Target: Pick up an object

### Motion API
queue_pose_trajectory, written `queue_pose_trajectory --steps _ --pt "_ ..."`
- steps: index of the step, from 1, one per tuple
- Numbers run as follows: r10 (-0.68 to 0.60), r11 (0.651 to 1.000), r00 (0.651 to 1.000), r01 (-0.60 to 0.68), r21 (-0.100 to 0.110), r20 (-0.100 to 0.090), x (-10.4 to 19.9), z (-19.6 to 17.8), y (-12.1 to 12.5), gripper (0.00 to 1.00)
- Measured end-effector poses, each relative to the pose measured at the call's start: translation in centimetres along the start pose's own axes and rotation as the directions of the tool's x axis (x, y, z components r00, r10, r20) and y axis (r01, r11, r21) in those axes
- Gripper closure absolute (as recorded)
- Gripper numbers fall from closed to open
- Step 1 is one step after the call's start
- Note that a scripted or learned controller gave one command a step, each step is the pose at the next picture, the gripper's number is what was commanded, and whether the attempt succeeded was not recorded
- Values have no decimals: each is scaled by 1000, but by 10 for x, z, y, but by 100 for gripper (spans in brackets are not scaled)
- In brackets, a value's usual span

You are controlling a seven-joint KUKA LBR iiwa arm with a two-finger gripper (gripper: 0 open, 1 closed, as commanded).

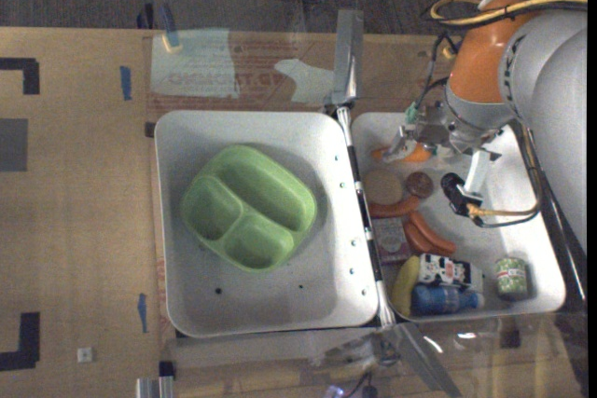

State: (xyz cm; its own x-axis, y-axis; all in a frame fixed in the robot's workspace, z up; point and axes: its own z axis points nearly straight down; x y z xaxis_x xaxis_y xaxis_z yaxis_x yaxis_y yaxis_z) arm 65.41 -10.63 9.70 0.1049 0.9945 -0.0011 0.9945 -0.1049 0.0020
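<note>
**Gripper poised at the far end of the right bin, objects lying nearer the camera**

Hovering over the upper part of the right bin (550,294): the gripper (417,141), at the end of the grey arm (550,70) with its orange band (480,65). Impossible to tell how it is set, or whether anything is in it; too small and cluttered at the tip.

Directly beneath and just toward the camera: a small orange piece (384,154), a tan round piece (381,185), a dark brown disc (420,185). Probably the nearest candidates, calling for little more than a straight descent.

Further down the bin: an orange sausage-shaped toy (431,236), long axis running diagonally from upper left to lower right. Near the front wall, packed close together: a yellow banana-like object (405,284), a blue bottle (446,300) lying crosswise, a black-and-white item (442,270) just above it. Off to the right, standing apart: a small green can (511,277).

Surface: smooth white plastic, shallow walls, likely slippery. Room tight along the divider side, freer around the can.

In the left bin (187,294): a green divided plate (249,206), well apart from the gripper. All on a wooden bench (75,228).
</note>
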Motion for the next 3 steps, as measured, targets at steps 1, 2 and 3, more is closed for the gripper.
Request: queue_pose_trajectory --steps 1,2,3 --pt "0 1000 1000 0 5 1 -1 -10 -1 100" --pt "145 989 989 -145 0 0 36 -89 -14 100" --pt "12 1000 1000 -12 3 -1 72 -94 -24 100"
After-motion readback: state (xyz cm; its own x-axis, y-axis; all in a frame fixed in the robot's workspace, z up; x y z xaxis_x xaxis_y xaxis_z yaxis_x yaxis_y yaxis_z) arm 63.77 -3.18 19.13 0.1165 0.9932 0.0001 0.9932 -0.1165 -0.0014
